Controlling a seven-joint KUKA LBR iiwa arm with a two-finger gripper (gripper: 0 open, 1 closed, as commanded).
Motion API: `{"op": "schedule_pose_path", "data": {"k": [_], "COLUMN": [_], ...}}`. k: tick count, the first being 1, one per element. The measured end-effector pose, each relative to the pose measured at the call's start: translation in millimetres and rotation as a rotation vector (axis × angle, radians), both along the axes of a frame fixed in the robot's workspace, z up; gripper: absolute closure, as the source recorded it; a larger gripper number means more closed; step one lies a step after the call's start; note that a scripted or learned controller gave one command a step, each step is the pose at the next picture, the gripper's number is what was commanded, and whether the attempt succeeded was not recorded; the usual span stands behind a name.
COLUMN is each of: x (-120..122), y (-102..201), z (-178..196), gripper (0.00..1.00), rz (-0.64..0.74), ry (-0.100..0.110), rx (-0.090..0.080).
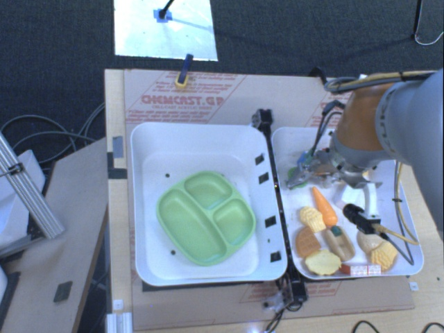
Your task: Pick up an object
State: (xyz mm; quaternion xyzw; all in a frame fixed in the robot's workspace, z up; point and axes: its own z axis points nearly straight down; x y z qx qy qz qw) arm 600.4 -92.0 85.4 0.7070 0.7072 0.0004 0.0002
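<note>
A bench (208,92) bearing two white bins: left bin (149,151), right bin (291,144) touching beside it.

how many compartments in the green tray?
3. The green tray lies in the left bin: one large compartment on its left side, one at top, one at right. All in plain sight.

A green divided plate (205,218) fills the left bin (149,144) (a clamp (184,71), perhaps, lies beyond).
</note>
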Motion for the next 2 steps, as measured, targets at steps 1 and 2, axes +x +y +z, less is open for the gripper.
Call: {"op": "schedule_pose_path", "data": {"k": [1, 2], "x": [2, 6], "y": [0, 8], "z": [12, 60], "gripper": [1.0, 1.0], "rz": [0.0, 0.004], "ry": [-0.006, -0.005], "rx": [0.001, 0.0]}}
